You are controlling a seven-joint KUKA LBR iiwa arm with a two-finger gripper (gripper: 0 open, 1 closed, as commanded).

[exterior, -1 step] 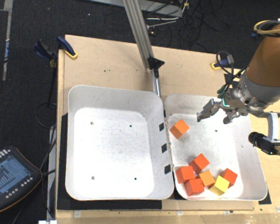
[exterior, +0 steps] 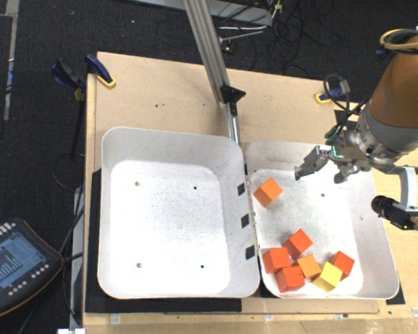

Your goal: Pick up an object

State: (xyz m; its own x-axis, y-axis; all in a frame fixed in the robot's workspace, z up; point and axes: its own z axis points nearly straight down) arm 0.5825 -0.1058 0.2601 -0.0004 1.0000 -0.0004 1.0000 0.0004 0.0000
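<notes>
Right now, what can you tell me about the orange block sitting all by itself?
The lone orange block is a small cube with plain, matte faces, maybe foam or painted wood. It sits turned cornerwise on the speckled floor of the right bin, near its upper left. Nothing touches it: the other blocks cluster lower down, and the gripper hangs up and to its right.

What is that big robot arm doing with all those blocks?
The robot arm's gripper is open and hangs over the right bin, near its top edge, with nothing between its fingers. A lone orange block lies below and to the left of it. More blocks sit bunched near the bin's bottom edge: four orange ones and a yellow block. It is meant to pick one up, but it has not grabbed any yet.
</notes>
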